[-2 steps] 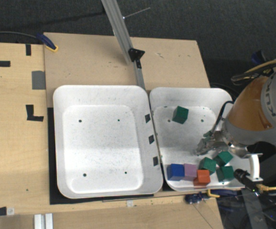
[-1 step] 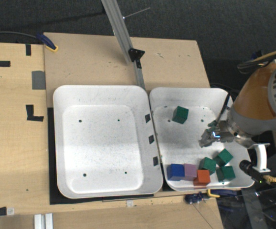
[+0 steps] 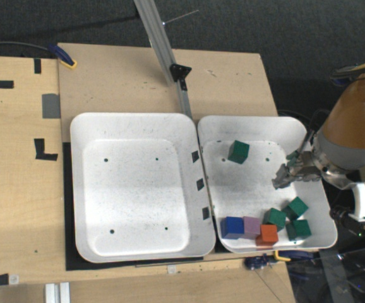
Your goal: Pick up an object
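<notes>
Presently the gripper [image 3: 282,179] hangs over the right bin [image 3: 258,126], near its right wall, at about mid-depth. Whether it is released or clenched cannot be told; nothing is visibly held.

Relation governing the next move: the closest candidates lie toward the camera from the gripper, in the bin's near right corner. A green block [image 3: 296,206] sits nearest, just below and slightly right of the tool. A lone green cube [image 3: 238,151] lies to the left and farther back, apart from everything else, and looks to be the easier target.

Contents, right bin: besides those two, a blue cube [image 3: 233,226], a pale purple cube [image 3: 251,226], an orange cube [image 3: 268,234] and two more green blocks [image 3: 275,218] [image 3: 300,228], crowded and partly touching.

Left bin [image 3: 132,122]: no objects seen.
</notes>
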